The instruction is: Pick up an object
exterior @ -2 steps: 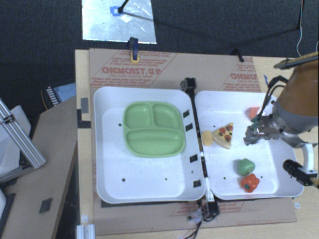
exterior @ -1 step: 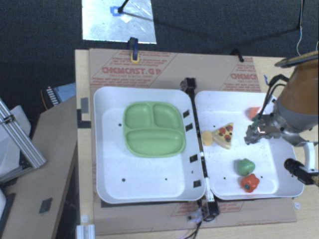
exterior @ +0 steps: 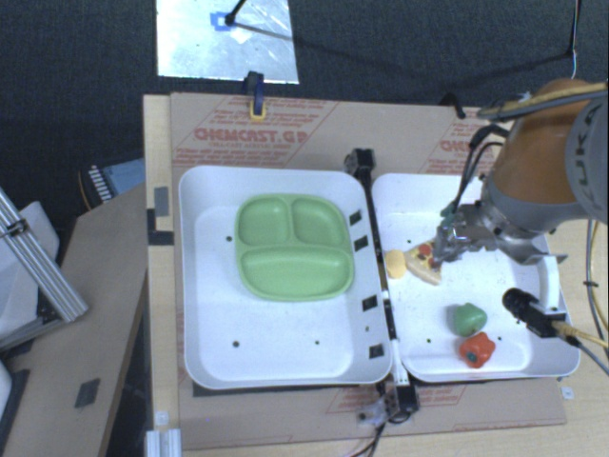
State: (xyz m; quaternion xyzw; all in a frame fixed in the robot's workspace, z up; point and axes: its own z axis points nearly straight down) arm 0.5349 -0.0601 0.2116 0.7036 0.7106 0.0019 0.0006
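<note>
Nearest us sits 1 red pepper [exterior: 477,349]; our gripper [exterior: 443,247], its state untellable, meets the pizza slice [exterior: 423,261]; flat food may slip free.

I see a pale green divided plate [exterior: 292,247] in the white left bin [exterior: 205,284], well left of my silver gripper [exterior: 447,243]. Just beside the gripper lies a yellow, red-dotted pizza slice [exterior: 422,263]; below it sit a green pepper [exterior: 467,319] and a red-orange one [exterior: 477,349].
</note>
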